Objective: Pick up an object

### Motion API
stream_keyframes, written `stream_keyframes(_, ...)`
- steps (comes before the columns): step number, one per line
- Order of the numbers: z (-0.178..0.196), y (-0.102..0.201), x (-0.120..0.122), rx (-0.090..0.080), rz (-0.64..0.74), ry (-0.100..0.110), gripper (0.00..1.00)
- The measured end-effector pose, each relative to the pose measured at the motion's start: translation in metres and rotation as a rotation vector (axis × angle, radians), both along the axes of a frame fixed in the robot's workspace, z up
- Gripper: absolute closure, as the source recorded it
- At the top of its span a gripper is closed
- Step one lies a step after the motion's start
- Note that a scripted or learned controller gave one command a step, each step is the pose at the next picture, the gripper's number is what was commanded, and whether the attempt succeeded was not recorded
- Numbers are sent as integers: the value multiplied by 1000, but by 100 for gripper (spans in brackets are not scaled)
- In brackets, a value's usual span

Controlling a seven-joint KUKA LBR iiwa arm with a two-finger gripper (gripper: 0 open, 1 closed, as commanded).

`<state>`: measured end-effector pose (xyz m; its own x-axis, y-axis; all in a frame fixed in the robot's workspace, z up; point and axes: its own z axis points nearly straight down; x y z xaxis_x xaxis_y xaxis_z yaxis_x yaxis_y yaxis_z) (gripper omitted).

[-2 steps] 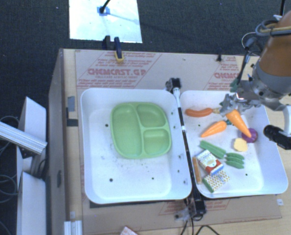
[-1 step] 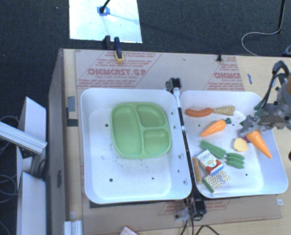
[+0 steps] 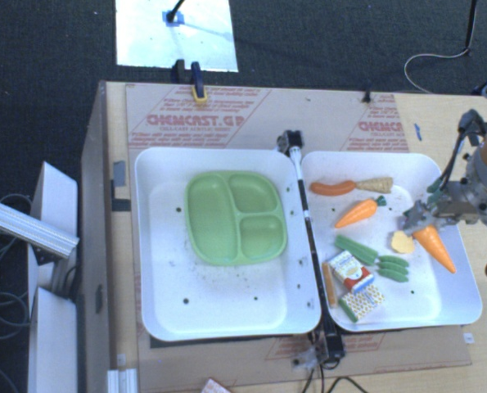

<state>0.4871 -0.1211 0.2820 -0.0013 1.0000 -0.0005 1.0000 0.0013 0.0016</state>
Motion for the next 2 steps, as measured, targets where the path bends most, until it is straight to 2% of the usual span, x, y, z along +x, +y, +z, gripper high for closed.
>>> stream_keyframes(1, -3, -2, 0, 0, 0, 0, 100)
stream_keyframes(2, -7, 15, 0, 0, 3, -1, 100)
